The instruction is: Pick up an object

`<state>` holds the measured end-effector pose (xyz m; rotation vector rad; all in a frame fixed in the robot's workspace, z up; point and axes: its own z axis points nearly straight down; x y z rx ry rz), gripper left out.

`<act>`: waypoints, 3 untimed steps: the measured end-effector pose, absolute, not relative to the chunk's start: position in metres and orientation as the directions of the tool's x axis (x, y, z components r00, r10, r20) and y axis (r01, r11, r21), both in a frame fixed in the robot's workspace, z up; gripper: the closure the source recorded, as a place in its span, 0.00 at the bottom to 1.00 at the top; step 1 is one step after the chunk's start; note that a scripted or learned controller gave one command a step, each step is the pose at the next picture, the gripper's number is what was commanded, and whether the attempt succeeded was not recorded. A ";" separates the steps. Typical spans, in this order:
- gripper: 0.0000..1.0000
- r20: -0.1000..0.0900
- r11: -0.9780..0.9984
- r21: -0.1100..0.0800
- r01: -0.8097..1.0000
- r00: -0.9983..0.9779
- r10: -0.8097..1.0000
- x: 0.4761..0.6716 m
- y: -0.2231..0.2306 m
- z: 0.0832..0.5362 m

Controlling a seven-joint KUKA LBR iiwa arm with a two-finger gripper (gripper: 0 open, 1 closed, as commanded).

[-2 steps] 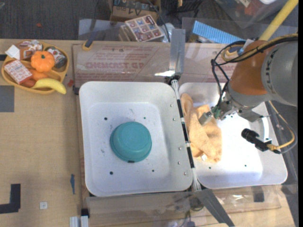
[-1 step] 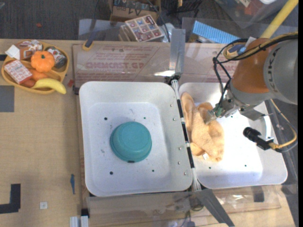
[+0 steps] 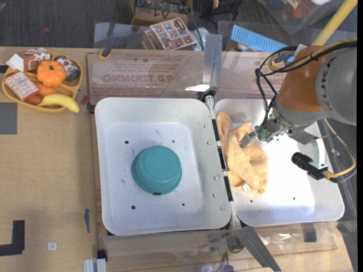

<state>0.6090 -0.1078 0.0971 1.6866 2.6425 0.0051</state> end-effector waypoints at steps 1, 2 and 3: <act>0.00 -0.005 0.411 0.007 0.912 -0.411 0.912 0.575 -0.102 0.089; 1.00 -0.005 0.406 0.008 0.914 -0.406 0.914 0.575 -0.104 0.097; 1.00 -0.007 0.517 0.007 0.856 -0.517 0.856 0.609 -0.111 0.089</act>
